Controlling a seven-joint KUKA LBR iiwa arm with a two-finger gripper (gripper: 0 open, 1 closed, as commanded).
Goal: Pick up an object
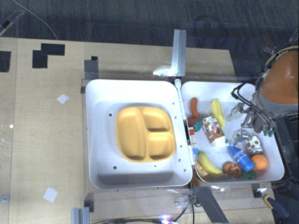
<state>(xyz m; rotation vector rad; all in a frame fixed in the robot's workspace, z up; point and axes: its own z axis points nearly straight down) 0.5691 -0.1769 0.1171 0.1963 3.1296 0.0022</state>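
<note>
Over the right bin (279,171) the gripper (245,125) is lowered; how far it is opened, or whether anything is held, cannot be told. Just beside it, a snack carton (212,129), blue bottle (240,157) and orange (259,162) are seen.

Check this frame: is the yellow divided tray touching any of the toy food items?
Apart. The camera view shows the yellow tray alone in the left bin; the toys, like the banana, lie in the right bin.
</note>
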